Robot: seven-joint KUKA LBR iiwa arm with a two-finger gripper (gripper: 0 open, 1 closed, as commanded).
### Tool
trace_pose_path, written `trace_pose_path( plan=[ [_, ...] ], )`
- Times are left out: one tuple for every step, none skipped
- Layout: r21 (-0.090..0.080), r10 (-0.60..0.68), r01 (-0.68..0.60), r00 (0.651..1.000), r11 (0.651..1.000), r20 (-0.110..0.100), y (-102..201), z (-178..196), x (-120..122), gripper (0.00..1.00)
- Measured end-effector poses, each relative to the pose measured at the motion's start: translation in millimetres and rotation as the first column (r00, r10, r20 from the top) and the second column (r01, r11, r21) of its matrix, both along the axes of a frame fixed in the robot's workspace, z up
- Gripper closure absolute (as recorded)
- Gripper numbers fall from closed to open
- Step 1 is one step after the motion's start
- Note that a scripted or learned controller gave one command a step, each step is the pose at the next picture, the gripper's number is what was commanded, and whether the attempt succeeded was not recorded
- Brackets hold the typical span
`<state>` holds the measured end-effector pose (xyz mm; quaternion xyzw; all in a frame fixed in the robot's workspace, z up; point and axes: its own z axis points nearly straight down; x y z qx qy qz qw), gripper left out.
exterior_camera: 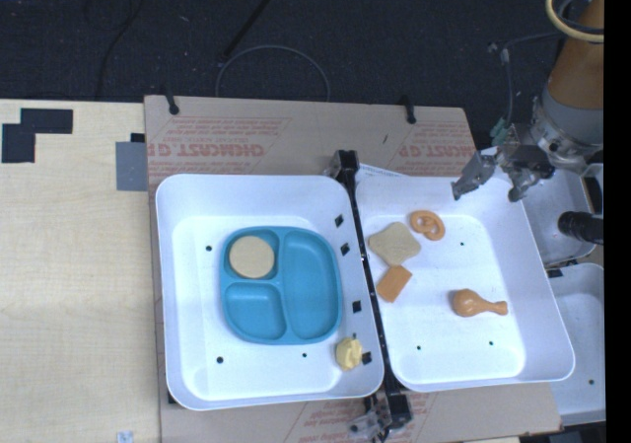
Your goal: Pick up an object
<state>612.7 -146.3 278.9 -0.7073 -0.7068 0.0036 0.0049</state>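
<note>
My gripper (493, 184) hangs open above the far right corner of the right bin (537, 263), nothing between its two fingers. Inside that bin lie a pretzel (427, 225), a beige bread slice (393, 244), an orange wedge (394, 283) and an orange drumstick (477, 305). All of them sit left of and nearer the camera than the gripper. The left bin (187, 204) holds a blue divided tray (279, 283) with a tan round cookie (250, 257) in its upper left compartment. A small yellow lump (349, 353) rests beside the tray at the bin's near right corner.
A black divider (357, 263) runs between the two bins. Both bins rest on a cardboard sheet (296, 135) on a light wooden bench (69, 263). Cables lie on the dark floor behind.
</note>
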Motion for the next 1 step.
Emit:
trace_pose_path(
  plan=[
    [-0.002, 0.001, -0.001, 1.000, 1.000, 0.011, -0.1, 6.1, 1.8, 0.00]
  ],
)
